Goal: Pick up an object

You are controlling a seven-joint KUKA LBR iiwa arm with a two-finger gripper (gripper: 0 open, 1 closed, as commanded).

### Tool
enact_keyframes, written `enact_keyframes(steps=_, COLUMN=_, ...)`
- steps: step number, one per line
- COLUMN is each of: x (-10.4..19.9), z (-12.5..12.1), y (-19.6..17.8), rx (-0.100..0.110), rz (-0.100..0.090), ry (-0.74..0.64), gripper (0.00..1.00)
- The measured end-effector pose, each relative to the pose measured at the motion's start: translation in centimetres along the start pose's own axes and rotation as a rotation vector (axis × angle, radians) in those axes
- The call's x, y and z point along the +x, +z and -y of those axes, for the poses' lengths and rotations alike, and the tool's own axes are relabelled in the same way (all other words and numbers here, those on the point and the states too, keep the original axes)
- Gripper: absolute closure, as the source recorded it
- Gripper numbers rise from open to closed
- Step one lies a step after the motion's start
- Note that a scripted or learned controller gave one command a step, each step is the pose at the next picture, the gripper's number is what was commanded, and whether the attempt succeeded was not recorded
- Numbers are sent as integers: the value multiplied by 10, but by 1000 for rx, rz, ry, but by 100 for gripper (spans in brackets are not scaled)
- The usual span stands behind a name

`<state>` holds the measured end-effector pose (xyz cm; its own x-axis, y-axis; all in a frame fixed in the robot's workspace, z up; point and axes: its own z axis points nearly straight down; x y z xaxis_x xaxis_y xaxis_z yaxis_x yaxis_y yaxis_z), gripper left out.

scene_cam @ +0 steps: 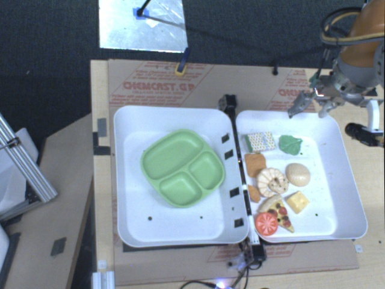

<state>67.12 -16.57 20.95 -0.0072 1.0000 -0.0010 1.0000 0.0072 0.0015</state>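
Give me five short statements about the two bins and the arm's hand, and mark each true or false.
1. The green divided plate lies in the left bin. True.
2. The tomato sits at the far end of the right bin. False: it is at the near end, beside the pizza slice.
3. The hand is above the far edge of the right bin, holding nothing visible. True.
4. The green plate has five compartments. False: it has three.
5. The cheese cube lies in the left bin. False: it is in the right bin, near the bread roll.
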Motion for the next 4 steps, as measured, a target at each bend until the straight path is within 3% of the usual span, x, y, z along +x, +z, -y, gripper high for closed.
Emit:
enact_keyframes(steps=3, x=-2, z=6, y=126, rx=1, rz=0, ry=1, gripper=0)
enact_keyframes(steps=4, x=-2, z=4, y=112, rx=-5, rz=2, ry=-1, gripper=100)
